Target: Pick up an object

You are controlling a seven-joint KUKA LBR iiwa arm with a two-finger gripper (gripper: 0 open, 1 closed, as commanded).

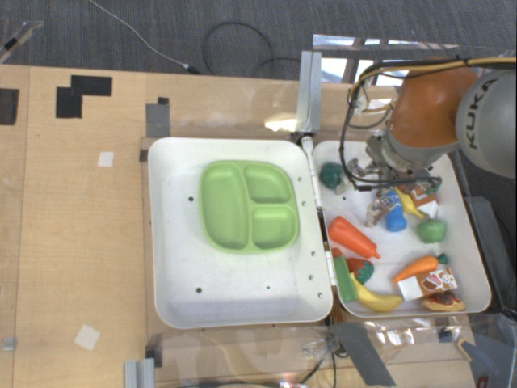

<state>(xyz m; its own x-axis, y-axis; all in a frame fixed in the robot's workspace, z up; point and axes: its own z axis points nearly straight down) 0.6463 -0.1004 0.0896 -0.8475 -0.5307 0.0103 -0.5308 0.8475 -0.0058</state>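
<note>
Wooden table (pixel 73 241): your hand (pixel 380 210), grip state unreadable, hangs low among right bin (pixel 472 253) toys, blue piece (pixel 394 219) just beside it.

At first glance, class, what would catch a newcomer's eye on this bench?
The green divided plate lies alone in the left bin. The right bin is crowded with toy food, such as an orange carrot and a yellow banana. The arm's gripper hangs low over that pile.

The pale wooden surface (pixel 73 241) carried two shallow white bins side by side: the left bin (pixel 174 297) toward nine o'clock, the right bin (pixel 472 249) toward three. Black patches (pixel 81 94) marked it near eleven o'clock.
</note>
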